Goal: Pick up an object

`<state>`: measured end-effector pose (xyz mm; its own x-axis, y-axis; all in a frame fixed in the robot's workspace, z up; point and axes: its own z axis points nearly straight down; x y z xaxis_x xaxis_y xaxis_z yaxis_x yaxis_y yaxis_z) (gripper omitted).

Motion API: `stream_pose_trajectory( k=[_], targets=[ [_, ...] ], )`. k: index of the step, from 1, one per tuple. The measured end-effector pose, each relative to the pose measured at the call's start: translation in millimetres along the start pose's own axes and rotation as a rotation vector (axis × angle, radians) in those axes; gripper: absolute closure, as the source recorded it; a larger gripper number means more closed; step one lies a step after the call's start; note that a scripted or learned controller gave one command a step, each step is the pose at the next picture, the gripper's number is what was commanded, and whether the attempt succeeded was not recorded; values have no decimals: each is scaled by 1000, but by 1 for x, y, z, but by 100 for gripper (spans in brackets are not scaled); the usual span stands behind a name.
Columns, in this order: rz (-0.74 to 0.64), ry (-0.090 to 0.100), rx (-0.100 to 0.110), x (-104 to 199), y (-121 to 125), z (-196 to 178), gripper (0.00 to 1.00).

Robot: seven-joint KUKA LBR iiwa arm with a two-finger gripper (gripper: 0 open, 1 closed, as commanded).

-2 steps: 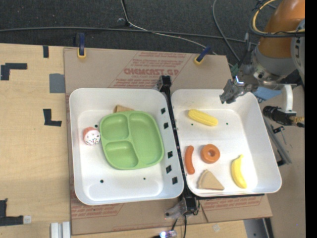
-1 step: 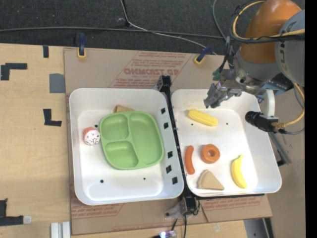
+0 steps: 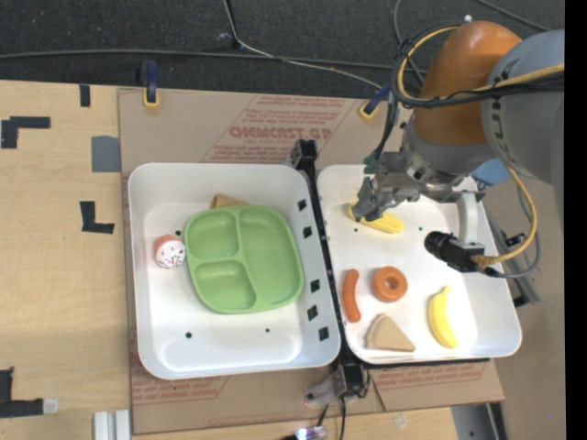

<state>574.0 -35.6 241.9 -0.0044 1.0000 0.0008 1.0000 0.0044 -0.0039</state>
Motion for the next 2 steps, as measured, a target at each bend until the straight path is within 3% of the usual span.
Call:
stream_pose_trajectory(
  k=[2],
  targets=[
    [-3, 0, 0, 109, -36, 6, 100]
  ],
)
